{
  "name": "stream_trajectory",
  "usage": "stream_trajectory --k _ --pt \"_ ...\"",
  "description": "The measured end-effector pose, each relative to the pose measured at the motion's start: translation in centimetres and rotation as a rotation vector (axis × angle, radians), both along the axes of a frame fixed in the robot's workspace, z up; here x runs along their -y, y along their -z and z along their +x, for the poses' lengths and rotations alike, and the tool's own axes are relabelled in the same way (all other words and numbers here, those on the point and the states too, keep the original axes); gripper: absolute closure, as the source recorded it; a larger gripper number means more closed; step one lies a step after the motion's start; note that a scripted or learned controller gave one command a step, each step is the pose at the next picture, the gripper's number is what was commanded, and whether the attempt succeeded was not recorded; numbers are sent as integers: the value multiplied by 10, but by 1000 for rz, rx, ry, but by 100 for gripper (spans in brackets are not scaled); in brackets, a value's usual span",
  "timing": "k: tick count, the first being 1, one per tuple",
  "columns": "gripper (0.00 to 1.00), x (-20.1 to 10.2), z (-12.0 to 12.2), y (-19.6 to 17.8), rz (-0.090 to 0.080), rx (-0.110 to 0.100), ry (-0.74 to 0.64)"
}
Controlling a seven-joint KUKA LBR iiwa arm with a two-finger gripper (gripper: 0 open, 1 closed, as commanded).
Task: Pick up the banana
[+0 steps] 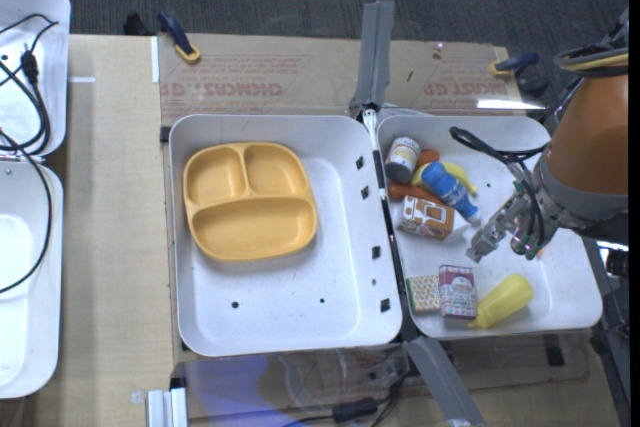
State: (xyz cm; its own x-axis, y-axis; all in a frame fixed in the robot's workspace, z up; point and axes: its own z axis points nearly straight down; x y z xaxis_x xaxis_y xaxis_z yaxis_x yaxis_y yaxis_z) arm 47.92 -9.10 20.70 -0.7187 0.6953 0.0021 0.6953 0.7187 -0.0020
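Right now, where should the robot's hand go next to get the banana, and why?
Probably a short move toward the left bin's side and a little up the picture. The tool sits in the right bin, apart from the banana, which lies wedged under the blue bottle by the carrot. It likely needs to get above the yellow part first.

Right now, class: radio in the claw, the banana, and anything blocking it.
Claw low in right bin, gripping nothing seen. Banana up-left of it, mostly under blue bottle. Small carton lies between them.

yellow tray [250, 198]: left bin [270, 315] | banana [457, 177]: right bin [560, 310], under blue bottle [448, 188]
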Motion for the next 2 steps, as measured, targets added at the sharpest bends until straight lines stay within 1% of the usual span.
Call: stream_trajectory --k 1,2 --pt "0 50 -2 76 0 -3 131" --pt "0 57 -2 119 0 -1 165"
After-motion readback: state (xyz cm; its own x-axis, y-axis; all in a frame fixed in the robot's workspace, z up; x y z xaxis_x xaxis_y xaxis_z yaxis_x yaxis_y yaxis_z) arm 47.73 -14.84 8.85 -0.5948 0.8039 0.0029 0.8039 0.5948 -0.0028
